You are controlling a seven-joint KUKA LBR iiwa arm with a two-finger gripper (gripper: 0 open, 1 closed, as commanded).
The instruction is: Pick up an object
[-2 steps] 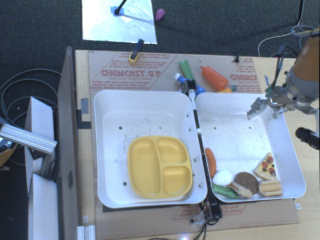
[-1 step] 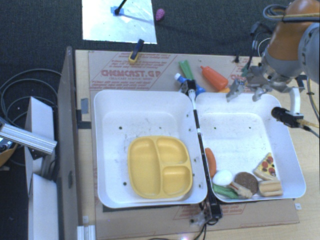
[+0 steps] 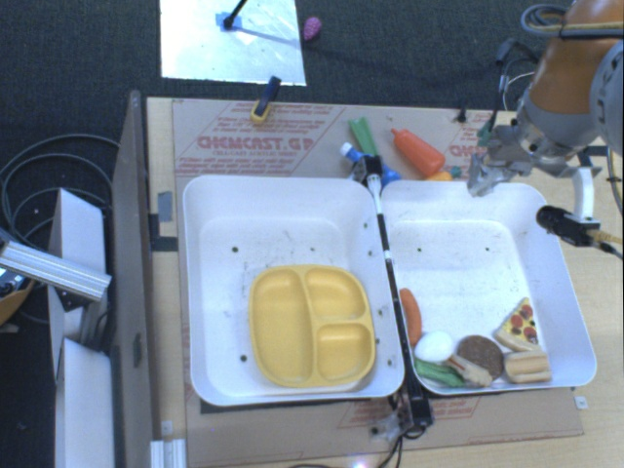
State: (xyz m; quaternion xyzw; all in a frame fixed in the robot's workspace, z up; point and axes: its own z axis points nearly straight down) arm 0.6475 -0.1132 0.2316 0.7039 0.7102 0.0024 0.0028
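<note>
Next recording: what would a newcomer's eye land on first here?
Probably the yellow three-compartment plastic tray lying in the left white bin. Next, the cluster of toy foods along the right white bin's near edge, including a pizza slice, and the grey-and-orange arm's gripper over that bin's far rim.

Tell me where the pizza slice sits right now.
The pizza slice lies in the right bin, near its front right corner, just above the bread roll and right of the brown patty.

Tray (image 3: 312, 326) in L bin (image 3: 210, 261); toy food (image 3: 478, 354) in R bin (image 3: 561, 291).
</note>
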